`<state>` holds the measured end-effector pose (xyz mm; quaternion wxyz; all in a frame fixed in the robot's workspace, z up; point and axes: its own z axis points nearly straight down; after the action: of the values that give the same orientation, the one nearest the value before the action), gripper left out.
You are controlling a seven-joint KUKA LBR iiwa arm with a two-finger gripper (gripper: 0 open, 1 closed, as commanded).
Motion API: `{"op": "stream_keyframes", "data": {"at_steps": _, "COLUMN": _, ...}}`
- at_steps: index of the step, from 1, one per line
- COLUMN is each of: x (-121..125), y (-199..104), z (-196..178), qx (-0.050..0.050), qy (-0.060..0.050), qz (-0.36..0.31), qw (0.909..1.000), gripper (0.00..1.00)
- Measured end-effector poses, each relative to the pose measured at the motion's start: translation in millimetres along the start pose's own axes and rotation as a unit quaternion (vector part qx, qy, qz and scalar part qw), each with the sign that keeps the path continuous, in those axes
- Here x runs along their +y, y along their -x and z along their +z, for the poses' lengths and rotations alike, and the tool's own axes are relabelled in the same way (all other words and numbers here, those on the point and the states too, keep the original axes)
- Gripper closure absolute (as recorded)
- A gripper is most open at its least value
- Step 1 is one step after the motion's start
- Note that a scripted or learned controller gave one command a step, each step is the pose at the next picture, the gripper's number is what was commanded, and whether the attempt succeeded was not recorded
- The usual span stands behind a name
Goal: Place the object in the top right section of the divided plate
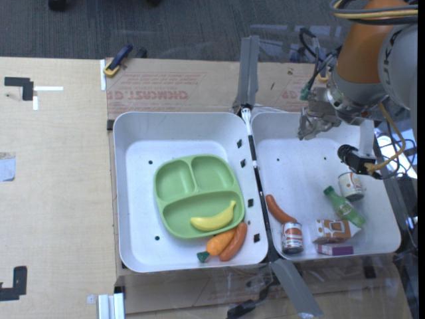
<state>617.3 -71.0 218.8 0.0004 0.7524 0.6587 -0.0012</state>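
- Purple box [335,249]: front of the right bin [302,171], flat, touching the carton behind it.
- Can [291,237]: upright near the right bin's front left, red-and-white label, just beside the lower end of the sausage.
- Carton [333,229]: brown and white, on its side, between the can and the bottle.
- Sausage [279,209]: red-orange, lying at a slant along the right bin's left side.
- Bottle [344,206]: green, lying tilted near the right wall.
- Tin [351,185]: on its side, just behind the bottle's neck.
- Carrot [218,244]: orange with green stub, front of the left bin [133,198], against the plate's front rim.
- Hot dog [234,240]: orange-red, beside the carrot, leaning on the plate's edge.
- Plate [198,195]: green, divided, centre of the left bin.
- Banana [214,218]: yellow, in the plate's large front section.
- Top right section [212,174]: bare green, well apart from the gripper, across the divider between the bins.
- Gripper [314,129]: over the right bin's far edge, pointing down, nothing seen between the fingers; whether they stand apart or together cannot be told. All right-bin items lie nearer the camera than it, well apart from it.
- Clamp [119,58]: blue and yellow, on the bench beyond the left bin.
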Motion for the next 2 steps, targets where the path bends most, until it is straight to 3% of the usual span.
{"op": "stream_keyframes", "data": {"at_steps": 1, "x": 33, "y": -60, "z": 6, "qx": -0.001, "qy": -0.001, "qz": 0.271, "qw": 0.9626, "gripper": 1.0}}
{"op": "stream_keyframes", "data": {"at_steps": 2, "x": -37, "y": -129, "z": 28, "qx": 0.0, "qy": -0.002, "qz": 0.277, "qw": 0.9607, "gripper": 1.0}}
